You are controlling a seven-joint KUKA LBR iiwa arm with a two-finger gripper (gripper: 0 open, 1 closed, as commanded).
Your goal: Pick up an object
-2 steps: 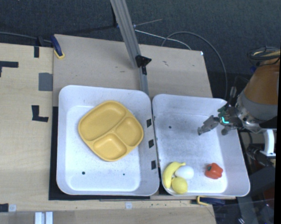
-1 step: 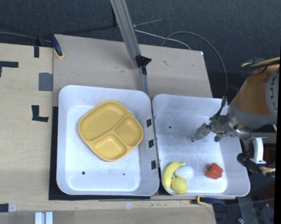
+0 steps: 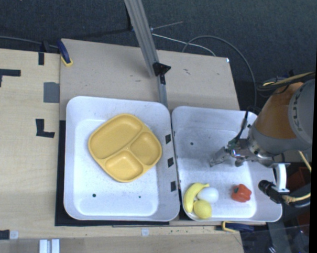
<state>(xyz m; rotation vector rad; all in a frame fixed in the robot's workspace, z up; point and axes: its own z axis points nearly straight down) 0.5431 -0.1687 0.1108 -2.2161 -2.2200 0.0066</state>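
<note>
Currently, camera view: gripper low over the right bin, roughly mid-bin, fingers pointing toward the view's left and slightly down. Gap between fingers too small and blurred to read; cannot tell wide or narrow. Nothing visible between them, so no grasp claimed.

Candidate objects all lie toward the near edge of the right bin, below the gripper in the view. Closest cluster: banana, white egg-like ball and lemon, packed touching each other in the bin's near-left corner. Banana's long axis curved, running roughly from upper right to lower left, hugging the bin wall. Red pepper-like object sitting alone, down and to the right of the fingertips, well apart from the cluster, closer under the wrist.

Key relation, as judgement: fingertips above bare bin floor, no object directly under them. Red one looks the cleaner target, being isolated with free space on all sides; needs a pull back toward the arm's base and toward the near edge. Cluster means crowding and a wall in the way.

Arm pose: grey link with orange band entering from the right, wrist bent down into the bin, cable looping beside it.

Left bin holding a yellow divided plate, well apart from the gripper; unlikely target from this pose.
</note>
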